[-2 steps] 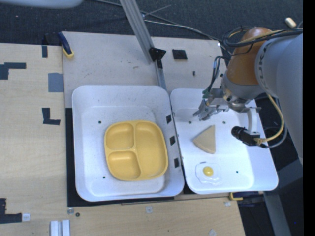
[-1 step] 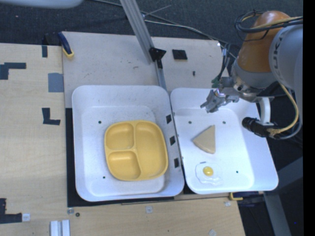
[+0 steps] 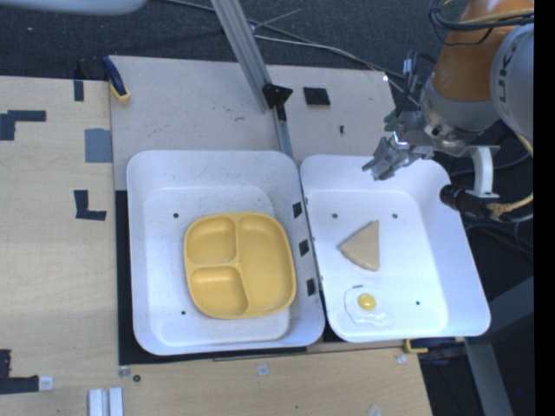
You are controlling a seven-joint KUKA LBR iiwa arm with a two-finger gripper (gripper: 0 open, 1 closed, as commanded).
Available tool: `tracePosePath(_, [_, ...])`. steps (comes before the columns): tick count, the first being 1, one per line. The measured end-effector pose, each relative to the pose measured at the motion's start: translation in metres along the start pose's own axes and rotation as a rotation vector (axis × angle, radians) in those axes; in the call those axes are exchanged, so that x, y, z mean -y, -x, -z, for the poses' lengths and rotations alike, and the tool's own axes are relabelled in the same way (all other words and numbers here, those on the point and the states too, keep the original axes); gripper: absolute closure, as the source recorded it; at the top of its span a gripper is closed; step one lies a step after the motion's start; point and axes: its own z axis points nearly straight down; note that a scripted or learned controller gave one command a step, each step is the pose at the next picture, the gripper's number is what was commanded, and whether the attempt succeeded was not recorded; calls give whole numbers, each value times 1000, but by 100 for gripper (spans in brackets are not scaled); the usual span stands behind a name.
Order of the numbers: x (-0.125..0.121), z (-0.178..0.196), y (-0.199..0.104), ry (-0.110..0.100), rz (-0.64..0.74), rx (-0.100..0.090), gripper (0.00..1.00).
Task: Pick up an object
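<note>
A tan wedge-shaped piece like a cheese slice (image 3: 363,246) lies in the middle of the right bin (image 3: 451,258). A toy fried egg (image 3: 365,306) with a yellow yolk rests near that bin's front edge. A yellow divided plate (image 3: 239,264) sits in the left bin (image 3: 156,232). My gripper (image 3: 384,164) hangs over the back edge of the right bin, above and behind the wedge, with its fingers spread a little and nothing between them.
A slanted metal post (image 3: 247,42) rises behind the seam between the two bins. A yellow-and-blue clamp (image 3: 115,80) lies at the bench's back left. Cables (image 3: 486,202) trail beside the right bin's right wall.
</note>
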Motion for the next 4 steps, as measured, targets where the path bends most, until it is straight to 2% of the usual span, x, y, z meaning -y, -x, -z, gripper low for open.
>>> tracePosePath(1, [-1,43,0,0,0,0,100])
tracePosePath(4, [51,-19,-145,-8,3,0,100])
